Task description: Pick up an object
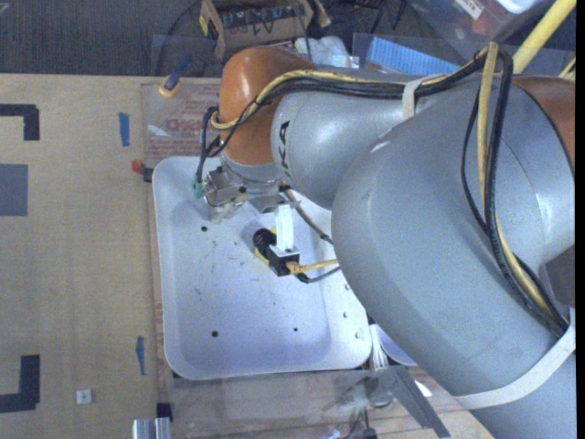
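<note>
A robotics lab or workshop, by the look of it. At three o'clock the big grey industrial arm (439,245) looms in, cables (347,85) strapped along its casing. At seven o'clock sits a shallow white bin (183,337) on a plywood bench (73,245), marked with blue tape (123,128) and black squares. Up at twelve o'clock, a cluttered dark floor with a cardboard box (256,12) and stray gear.

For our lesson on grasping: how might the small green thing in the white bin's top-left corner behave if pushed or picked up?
The green thing looks tiny beside the gripper, so it is probably very light and would likely skid on the bin's smooth floor if nudged. It is too small here to judge stiffness; gripping it may be fiddly.
</note>
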Controlling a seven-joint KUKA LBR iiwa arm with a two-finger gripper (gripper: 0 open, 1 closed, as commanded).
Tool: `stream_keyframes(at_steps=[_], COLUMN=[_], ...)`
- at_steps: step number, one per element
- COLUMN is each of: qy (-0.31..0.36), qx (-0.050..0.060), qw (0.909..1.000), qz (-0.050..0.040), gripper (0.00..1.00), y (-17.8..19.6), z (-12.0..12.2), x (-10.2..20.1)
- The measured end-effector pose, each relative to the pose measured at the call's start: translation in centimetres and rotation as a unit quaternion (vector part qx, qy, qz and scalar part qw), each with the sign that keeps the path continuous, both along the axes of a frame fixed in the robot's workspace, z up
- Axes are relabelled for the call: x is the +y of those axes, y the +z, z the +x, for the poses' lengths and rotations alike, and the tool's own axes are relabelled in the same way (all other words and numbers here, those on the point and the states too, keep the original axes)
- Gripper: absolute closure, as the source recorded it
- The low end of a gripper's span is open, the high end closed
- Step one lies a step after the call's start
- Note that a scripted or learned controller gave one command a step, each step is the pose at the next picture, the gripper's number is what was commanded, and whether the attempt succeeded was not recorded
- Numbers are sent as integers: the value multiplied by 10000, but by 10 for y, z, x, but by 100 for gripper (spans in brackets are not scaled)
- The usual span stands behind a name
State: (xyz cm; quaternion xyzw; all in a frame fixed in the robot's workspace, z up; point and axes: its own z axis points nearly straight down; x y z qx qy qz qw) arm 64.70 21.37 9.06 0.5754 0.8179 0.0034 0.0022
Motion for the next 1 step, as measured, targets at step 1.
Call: stream_keyframes(at_steps=[1], qy=[-1652], qx=[26], qw=[9863], qz=[-8], gripper=[100], y=[27], z=[13], x=[-15])
